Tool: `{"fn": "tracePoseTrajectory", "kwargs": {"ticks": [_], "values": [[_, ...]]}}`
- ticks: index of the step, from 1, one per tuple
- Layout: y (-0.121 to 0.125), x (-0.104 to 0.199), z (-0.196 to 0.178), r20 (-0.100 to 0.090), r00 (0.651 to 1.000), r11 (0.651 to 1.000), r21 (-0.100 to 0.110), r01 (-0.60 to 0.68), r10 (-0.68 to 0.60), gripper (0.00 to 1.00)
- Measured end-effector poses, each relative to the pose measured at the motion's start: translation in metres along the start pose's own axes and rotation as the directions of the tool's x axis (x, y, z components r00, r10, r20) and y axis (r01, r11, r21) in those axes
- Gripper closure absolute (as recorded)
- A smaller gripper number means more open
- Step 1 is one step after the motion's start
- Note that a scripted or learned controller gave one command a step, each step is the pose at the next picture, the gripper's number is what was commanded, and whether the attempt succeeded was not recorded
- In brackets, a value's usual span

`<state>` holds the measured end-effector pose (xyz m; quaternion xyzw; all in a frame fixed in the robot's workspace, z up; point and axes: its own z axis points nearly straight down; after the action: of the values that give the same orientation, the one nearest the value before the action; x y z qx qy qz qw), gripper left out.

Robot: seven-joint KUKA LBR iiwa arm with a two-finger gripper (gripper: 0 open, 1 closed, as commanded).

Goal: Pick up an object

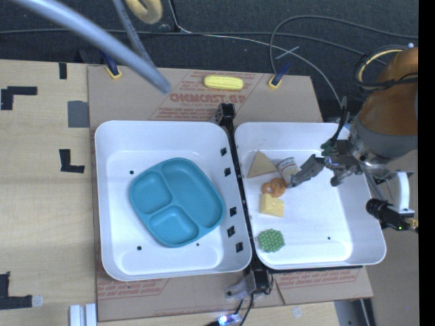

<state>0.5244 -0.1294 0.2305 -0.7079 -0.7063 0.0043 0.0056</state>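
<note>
Arm: grey body with orange band (397, 80) enters from the right, over the right bin's far edge
Gripper (297, 177): dark fingers stretch left and low into the right bin; whether they are parted or closed cannot be told, and nothing is visibly held between them
Right bin (326, 216): white, shallow, holds a cluster of small items in its left half
Tan wedge (260, 164): triangular, pale brown, nearest the divider at the bin's upper left
Orange piece (274, 186): small, lumpy, glossy, just beside the gripper's tip; contact cannot be confirmed
Yellow block (272, 206): pale, squarish, directly below the orange piece, touching or nearly so
Green ball (270, 240): round, knobbly surface, apart from the others, near the bin's lower left
Left bin (112, 182): holds a blue divided plate (176, 201) with three compartments
Cardboard beyond bins: a yellow corn cob (223, 82) lies there
</note>
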Motion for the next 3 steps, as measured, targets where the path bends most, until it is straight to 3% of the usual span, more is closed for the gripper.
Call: {"fn": "tracePoseTrajectory", "kwargs": {"ticks": [1,3], "values": [[0.003,0.000,-0.006,0.002,1.000,1.000,-0.012,0.004,-0.004,0.00],[0.012,-0.004,0.093,0.002,1.000,1.000,-0.009,0.003,-0.003,0.00]]}}
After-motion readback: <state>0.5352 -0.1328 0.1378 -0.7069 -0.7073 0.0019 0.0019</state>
